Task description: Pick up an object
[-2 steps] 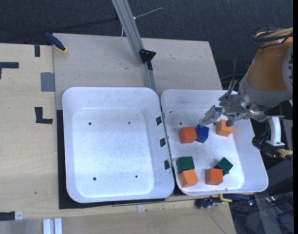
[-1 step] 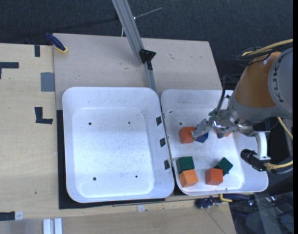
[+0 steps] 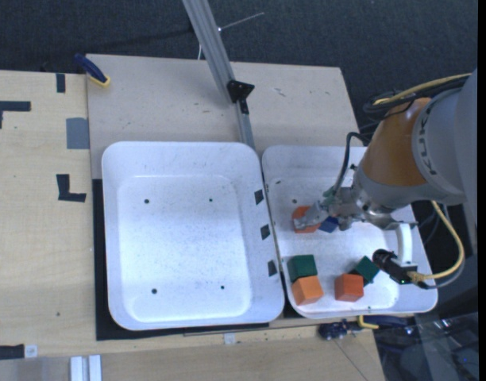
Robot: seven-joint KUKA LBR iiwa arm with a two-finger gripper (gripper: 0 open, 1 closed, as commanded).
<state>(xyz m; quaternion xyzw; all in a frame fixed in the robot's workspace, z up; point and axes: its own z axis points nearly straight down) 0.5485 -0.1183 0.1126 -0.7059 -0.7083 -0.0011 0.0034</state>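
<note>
Camera view: end effector (image 3: 318,217) low in right bin (image 3: 306,161), finger state cannot tell. Orange-red block (image 3: 301,213) touching its tip; blue piece (image 3: 329,225) just beside. Green block (image 3: 302,266), orange cubes (image 3: 308,290) nearer camera.

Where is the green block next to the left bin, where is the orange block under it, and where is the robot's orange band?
green block (image 3: 302,265), camera view, its top face.
orange block (image 3: 308,290), camera view, its top face.
orange band (image 3: 394,153), camera view, middle of its curved side.
</note>
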